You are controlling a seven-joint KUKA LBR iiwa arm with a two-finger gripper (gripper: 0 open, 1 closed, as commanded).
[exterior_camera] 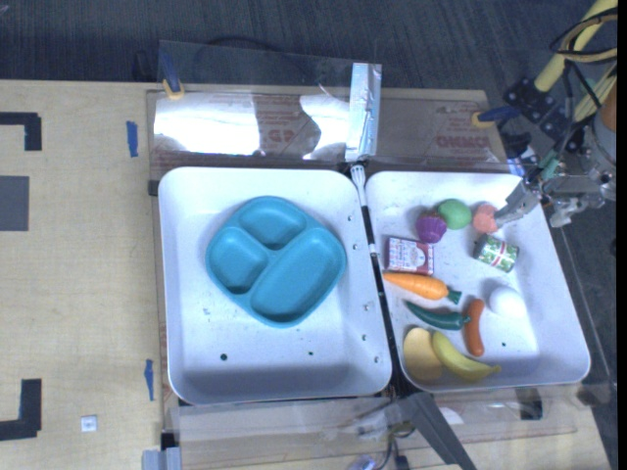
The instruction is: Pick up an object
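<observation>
- The two-finger metal gripper (511, 207) reaches in from the right over the far right corner of the right-hand white bin (568, 336); whether it is released or clenched cannot be told at this angle, and nothing is seen caught in it.
- Its tip sits just beside the small salmon-pink round toy (484, 217), touching it or nearly so, with the green round toy (454, 212) and the purple bumpy grape-like toy (431, 227) in a row to the left.
- Just near of the tip lies the small green-and-white tin can (497, 253), tipped on its side.
- Further toward the near side lie a pink-and-white printed carton (409, 255), an orange plastic carrot (416, 285), a dark green pepper-shaped toy (437, 315), a white egg-shaped toy (506, 302), a reddish-orange sausage-shaped toy (473, 327), a yellow plastic banana (460, 356) and a yellow rounded slice (421, 352).
- The left-hand white bin (186, 292) holds a blue divided plastic plate (276, 259), well apart from the arm.
- Judged from the pose, the pick is aimed at the pink toy or the can, and no object is lifted yet.
- Risk: the pink toy is round and small, so a closing pinch slightly off centre would likely squirt it sideways into the green toy or against the bin wall.
- Risk: the can on its side may roll if nudged, and the crowded far corner leaves little room, so a finger could land on a neighbour or the rim.
</observation>
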